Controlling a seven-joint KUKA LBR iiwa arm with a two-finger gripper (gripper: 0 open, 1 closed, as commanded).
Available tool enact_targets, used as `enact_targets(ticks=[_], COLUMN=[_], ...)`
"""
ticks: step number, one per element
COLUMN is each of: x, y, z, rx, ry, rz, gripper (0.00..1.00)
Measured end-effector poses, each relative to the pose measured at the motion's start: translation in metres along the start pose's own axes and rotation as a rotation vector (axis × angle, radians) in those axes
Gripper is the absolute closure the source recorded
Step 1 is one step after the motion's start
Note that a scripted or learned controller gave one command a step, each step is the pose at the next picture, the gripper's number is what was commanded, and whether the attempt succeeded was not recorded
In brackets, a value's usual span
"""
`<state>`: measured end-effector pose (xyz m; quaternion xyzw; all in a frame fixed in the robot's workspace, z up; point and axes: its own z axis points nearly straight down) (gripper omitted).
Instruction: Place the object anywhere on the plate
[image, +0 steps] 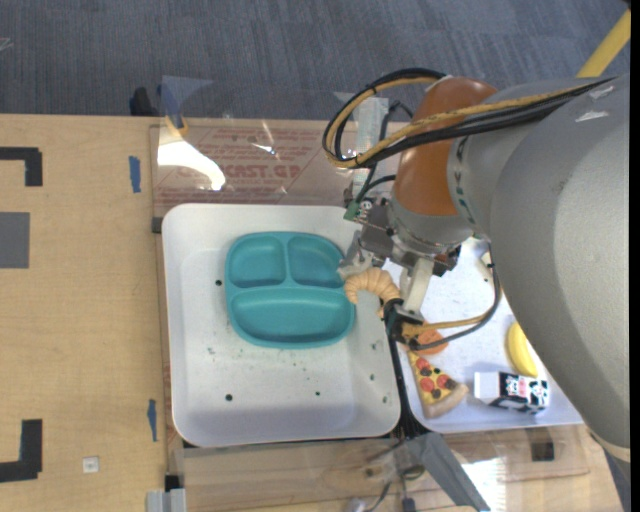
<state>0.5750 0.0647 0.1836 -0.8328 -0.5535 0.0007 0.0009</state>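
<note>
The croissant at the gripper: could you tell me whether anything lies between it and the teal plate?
Nothing visible does. The croissant sits under the gripper right at the plate's right edge, above the rim between the bins, with no object between them.

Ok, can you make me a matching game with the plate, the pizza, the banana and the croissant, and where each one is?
Things:
1. plate
2. toy pizza slice
3. banana
4. croissant

Places:
A. right bin, near its front edge
B. at the gripper, by the plate's right edge
C. middle of the left bin
D. right bin, beside the big grey arm

Pairs: 1-C, 2-A, 3-D, 4-B
</note>
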Motion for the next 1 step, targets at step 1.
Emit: enact_targets(ticks=[1], x=[-0.0014], y=[0.0008], z=[-0.0005], rx=[-0.001], ry=[-0.001], rz=[0.003], gripper=[0.0])
